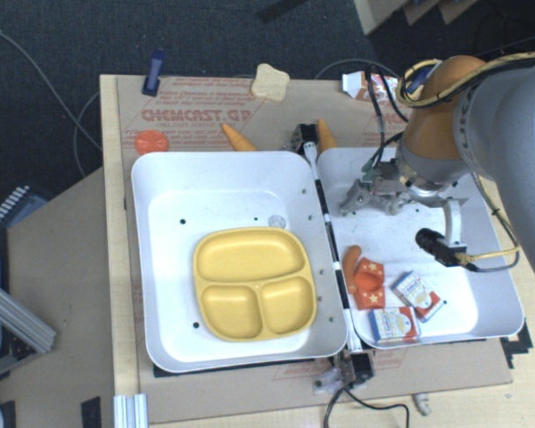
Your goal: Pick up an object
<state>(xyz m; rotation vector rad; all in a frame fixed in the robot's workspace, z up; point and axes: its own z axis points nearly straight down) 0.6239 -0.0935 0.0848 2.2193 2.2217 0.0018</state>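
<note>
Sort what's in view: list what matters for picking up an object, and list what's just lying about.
For the job: gripper, right bin, red block, orange sausage-shaped toy, two small cartons.

Lying about: left bin, yellow divided tray, bread-slice toy, carrot toy, orange cap, blue marker.

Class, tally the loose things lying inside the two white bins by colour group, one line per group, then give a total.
Yellow: 1, the divided plate
Orange or red: 2, the sausage-shaped piece and the red block
White printed cartons: 2, one and another
Total: 5
</note>
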